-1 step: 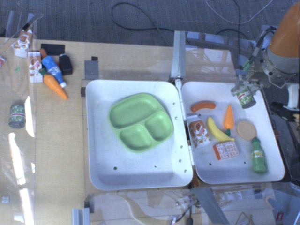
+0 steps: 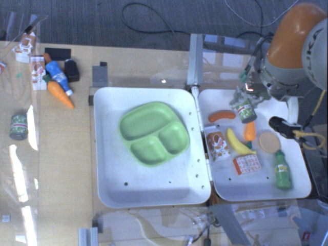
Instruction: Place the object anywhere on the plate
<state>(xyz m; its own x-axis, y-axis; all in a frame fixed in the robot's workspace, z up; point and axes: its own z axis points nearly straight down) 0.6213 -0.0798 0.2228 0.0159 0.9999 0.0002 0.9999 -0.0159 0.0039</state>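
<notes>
While the arm (image 2: pixel 294 45) reaches in from the upper right of the frame, its claw (image 2: pixel 245 102) hangs over the upper part of the right bin (image 2: pixel 302 188). A small can (image 2: pixel 245 110) with a green label sits tilted right at the fingertips, and the fingers appear closed on its top, so the claw seems to have hold of it; the can's lower end looks just above or touching the bin floor, and I cannot tell which.

Around the can lie the other items of the right bin. A sausage (image 2: pixel 221 116) is just to its left, an orange carrot (image 2: pixel 249 131) just below it, a banana (image 2: pixel 238 141) lower and to the left, and a round tan disc (image 2: pixel 269 142) to the right of the banana. A printed packet (image 2: pixel 217 145) lies near the bin's left wall, a red cracker box (image 2: pixel 247 164) sits below the banana, and a green bottle (image 2: pixel 282 170) stands toward the lower right.

The plate (image 2: pixel 153 132), green with three compartments, rests in the middle of the left bin (image 2: pixel 110 188), well apart from the can and with nothing on it.

On the bench at the upper left of the frame lie a second carrot (image 2: pixel 60 94), a blue bottle (image 2: pixel 58 77) and a small carton (image 2: pixel 37 72); another can (image 2: pixel 19 126) stands at the far left.
</notes>
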